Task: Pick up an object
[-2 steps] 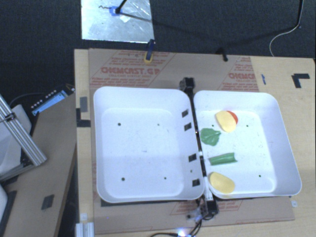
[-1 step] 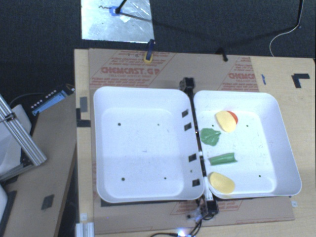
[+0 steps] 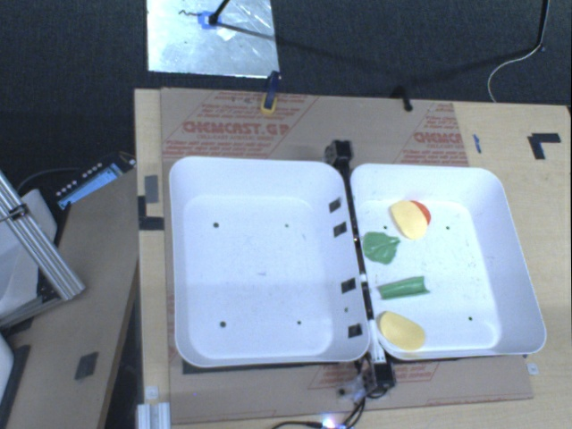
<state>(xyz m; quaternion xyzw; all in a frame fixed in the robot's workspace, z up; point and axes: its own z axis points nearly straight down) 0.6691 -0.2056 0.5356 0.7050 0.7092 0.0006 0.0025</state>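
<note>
While the left bin (image 3: 259, 262) offers nothing to pick, the right bin (image 3: 487, 266) carries four small pieces along its left side. Nearest the divider lies a green leaf-shaped piece (image 3: 382, 247), flat and probably floppy, hard to pinch except at an edge. Below it sits a green strip (image 3: 403, 287), thin, light, best taken across its narrow width. At the bin's near corner rests a yellow oval (image 3: 401, 330), likely smooth and light. Farthest right, a yellow-and-red piece (image 3: 410, 218) looks rounded and may slip. I cannot tell the end effector's state.
</note>
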